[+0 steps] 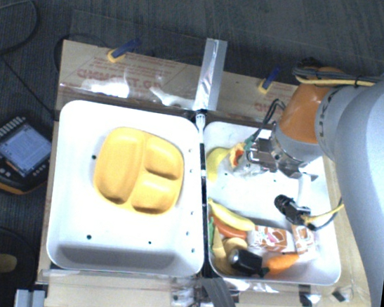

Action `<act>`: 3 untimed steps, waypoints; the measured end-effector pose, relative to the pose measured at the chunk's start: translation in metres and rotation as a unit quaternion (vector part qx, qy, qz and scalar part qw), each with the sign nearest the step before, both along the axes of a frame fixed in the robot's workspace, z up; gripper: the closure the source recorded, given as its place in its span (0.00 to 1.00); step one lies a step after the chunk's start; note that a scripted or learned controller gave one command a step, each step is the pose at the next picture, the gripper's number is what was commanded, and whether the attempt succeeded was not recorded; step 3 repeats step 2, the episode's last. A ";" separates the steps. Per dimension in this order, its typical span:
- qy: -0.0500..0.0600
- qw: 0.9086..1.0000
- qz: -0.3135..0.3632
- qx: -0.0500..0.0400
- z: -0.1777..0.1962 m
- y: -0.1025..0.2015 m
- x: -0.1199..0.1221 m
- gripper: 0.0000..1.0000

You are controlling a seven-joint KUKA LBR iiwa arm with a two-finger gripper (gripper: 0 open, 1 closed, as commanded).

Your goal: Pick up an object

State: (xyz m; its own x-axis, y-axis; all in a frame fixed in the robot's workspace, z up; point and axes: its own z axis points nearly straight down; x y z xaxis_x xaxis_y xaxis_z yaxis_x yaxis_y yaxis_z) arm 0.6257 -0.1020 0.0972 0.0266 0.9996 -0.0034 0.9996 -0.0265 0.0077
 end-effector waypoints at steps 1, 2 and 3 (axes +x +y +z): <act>0.005 1.000 -0.008 0.000 0.085 0.052 0.043 1.00; 0.005 0.958 0.286 0.000 0.085 0.019 0.020 1.00; 0.005 0.958 0.286 0.000 0.085 0.019 0.020 1.00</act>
